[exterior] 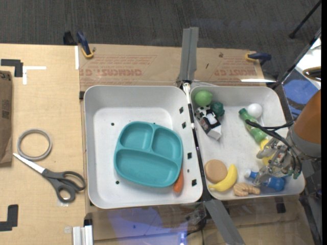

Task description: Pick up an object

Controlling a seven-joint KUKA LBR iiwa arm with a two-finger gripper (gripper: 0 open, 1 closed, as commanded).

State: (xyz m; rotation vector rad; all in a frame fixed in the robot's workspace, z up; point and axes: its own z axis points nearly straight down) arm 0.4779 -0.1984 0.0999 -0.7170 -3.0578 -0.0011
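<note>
The left bin (pixel 97 137) holds a teal divided plate (pixel 148 154) and a carrot (pixel 178 184). The right bin (pixel 232 88) holds a banana (pixel 227 180) and toys. The claw (pixel 276 162) hangs low at its near right over a blue object (pixel 273 182); its state is unclear.

A pale wooden bench top (pixel 46 91) is seen spread across the left, marked with black tape corners (pixel 12 65). Scissors (pixel 53 176) and a roll of tape (pixel 34 143) are laid on it, with a brown paper bag (pixel 5 117) at the left edge. Printed cardboard (pixel 168 65) is clamped by blue clamps (pixel 84 44) behind the bins. Dark grey carpet (pixel 153 9) is visible beyond.
</note>
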